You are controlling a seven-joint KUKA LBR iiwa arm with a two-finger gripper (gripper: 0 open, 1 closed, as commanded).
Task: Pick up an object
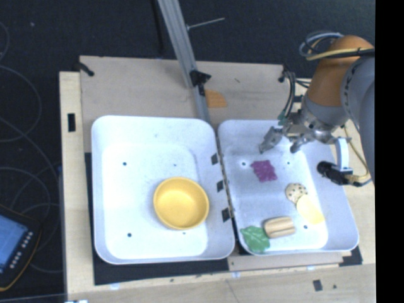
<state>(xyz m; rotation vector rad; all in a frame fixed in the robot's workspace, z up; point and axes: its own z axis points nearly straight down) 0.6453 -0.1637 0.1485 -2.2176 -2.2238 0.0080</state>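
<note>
The gripper [280, 142] hangs with its 2 fingers spread and nothing between them over the right bin's [334, 245] far edge. Just nearer lies the purple piece [264, 170], bare floor around it.

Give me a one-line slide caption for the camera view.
Open gripper poised over right bin above purple piece; yellow bowl sits in left bin.

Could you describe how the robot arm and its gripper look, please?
The arm is grey with a broad orange band above the wrist. Thin cables loop over it. The gripper is metallic grey with two slim fingers.
</note>
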